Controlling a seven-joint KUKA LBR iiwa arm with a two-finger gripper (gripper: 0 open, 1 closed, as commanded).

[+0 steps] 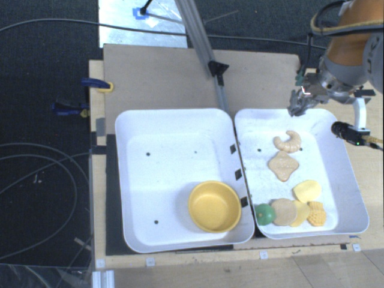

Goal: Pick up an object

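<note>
The right bin (345, 161) holds several toy foods: a curled tan croissant (288, 141), a flat tan pastry (283, 166), a pale yellow chip (306, 191), a round beige cookie (283, 211), a green piece (264, 213) and a yellow waffle-like piece (316, 215). My gripper (298, 107) hangs over the far edge of that bin, above and beyond the croissant. Nothing shows between its fingers.
A yellow bowl (214, 206) sits in the near right corner of the left bin (150, 161). A grey pole (201, 41) slants down to the bench behind the bins. A black fitting (348, 131) juts from the arm over the right bin's far right rim.
</note>
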